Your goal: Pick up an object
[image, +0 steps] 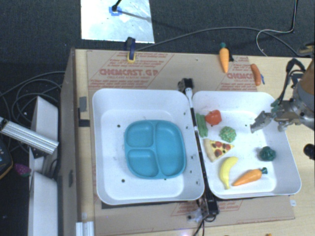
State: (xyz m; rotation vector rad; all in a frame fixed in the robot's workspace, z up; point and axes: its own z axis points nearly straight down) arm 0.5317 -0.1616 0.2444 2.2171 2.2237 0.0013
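The right bin (290,178) holds several toy foods: a red pepper (213,117), a green pod (201,125), a pale green broccoli (227,133), a pizza slice (217,149), a banana (226,171), a carrot (248,176) and a dark green vegetable (267,154). My gripper (269,127) hangs over the bin's far right side, above and behind the dark green vegetable. Its fingers are spread, one finger (258,123) slanting down to the left. Nothing sits between them.
The left bin (106,132) holds a blue divided plate (155,149). On the bench behind the bins lie another carrot (224,59) and an orange-red piece (256,74). A yellow clamp (131,50) sits at the bench's back edge. Cables run across the back right.
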